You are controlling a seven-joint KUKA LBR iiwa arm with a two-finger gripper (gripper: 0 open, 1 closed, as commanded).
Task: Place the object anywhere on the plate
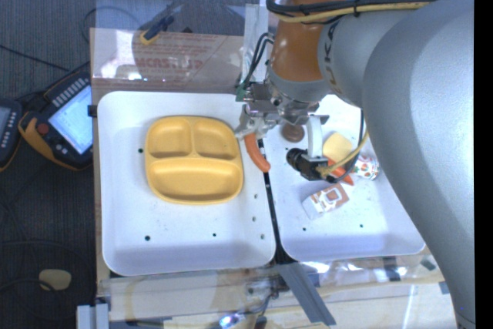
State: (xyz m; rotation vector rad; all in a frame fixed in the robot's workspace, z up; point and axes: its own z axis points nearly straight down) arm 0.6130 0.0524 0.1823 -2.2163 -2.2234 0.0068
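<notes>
A yellow divided plate (192,159) lies in the left white bin (123,243). My gripper (253,127) hangs over the wall between the two bins, just right of the plate's right rim. An orange carrot-like object (258,153) slants down from the fingertips, its upper end pinched between them. Its lower end hovers over the divider, beside the plate and not over it.
The right bin (362,235) holds a pale yellow block (337,145), a white and orange packet (327,199), a small colourful item (367,168) and a brown round piece (293,132). A teach pendant (58,127) lies left of the bench. The arm covers the right side.
</notes>
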